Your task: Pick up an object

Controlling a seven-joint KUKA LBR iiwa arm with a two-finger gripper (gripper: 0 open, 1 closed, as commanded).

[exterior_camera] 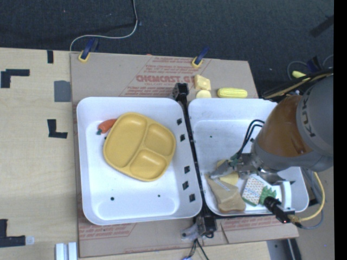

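My gripper (223, 170) reaches into the right bin (227, 118) from the right, low over a pile of small objects near the bin's front. Beneath and beside it lie a pale yellow wedge (230, 180), a tan bread-like piece (227, 199) and a white packet with green and red print (252, 190). The grey fingertips touch or hover just above the yellow wedge; I see nothing clearly between them. The arm's orange band (284, 126) and grey wrist cover the bin's right side.
The left bin (92, 199) holds a yellow divided plate (140, 145) with an orange carrot-like piece (107, 125) at its upper left. Behind the bins on the cardboard lie a yellow corn cob (232, 93) and two small yellow pieces (201, 85). Cables run at right.
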